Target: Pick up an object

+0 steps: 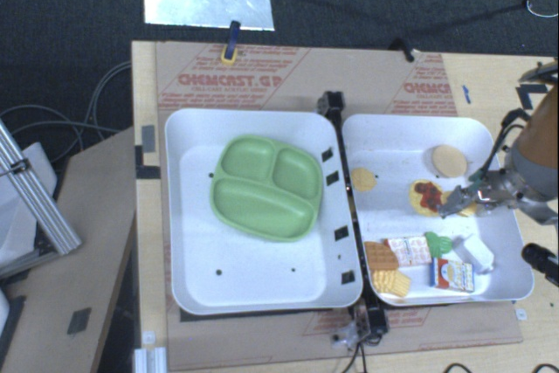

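The right bin (410, 131) holds several food items. A red and yellow piece (424, 196) lies near the bin's middle, and a round tan bun (450, 160) sits behind it. My gripper (460, 200) reaches in from the right and is low over the bin, its tip right beside the red and yellow piece's right edge. I cannot see anything held in it. A small yellow disc (363, 180) lies by the bin's left wall.
Along the right bin's front lie two waffle crackers (385, 268), a white carton (409, 251), a green piece (439, 244), a blue and red box (452, 275) and a white object (477, 254). A green divided plate (265, 187) fills the left bin (188, 214).
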Motion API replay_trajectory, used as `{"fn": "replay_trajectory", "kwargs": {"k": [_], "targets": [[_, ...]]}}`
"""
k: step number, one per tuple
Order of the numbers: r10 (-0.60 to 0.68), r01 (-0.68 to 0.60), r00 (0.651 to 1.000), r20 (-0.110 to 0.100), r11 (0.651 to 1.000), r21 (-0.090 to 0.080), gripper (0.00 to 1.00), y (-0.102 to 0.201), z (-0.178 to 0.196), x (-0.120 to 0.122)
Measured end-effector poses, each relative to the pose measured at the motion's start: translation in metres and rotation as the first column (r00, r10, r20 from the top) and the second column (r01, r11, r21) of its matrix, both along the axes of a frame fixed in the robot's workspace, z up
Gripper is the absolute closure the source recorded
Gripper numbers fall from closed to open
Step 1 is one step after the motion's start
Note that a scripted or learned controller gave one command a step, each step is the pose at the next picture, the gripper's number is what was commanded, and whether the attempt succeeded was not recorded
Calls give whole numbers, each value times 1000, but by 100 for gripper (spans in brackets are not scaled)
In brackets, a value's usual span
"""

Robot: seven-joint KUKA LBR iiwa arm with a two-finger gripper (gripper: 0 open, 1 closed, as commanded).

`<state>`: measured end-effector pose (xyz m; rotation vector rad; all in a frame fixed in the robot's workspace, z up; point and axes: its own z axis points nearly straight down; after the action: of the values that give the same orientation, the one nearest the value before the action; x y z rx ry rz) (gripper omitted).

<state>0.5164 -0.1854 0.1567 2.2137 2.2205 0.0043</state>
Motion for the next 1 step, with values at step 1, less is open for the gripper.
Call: {"fn": "replay_trajectory", "kwargs": {"k": [1], "targets": [[2, -2, 1000, 1, 1000, 0, 100, -2, 48, 10]]}}
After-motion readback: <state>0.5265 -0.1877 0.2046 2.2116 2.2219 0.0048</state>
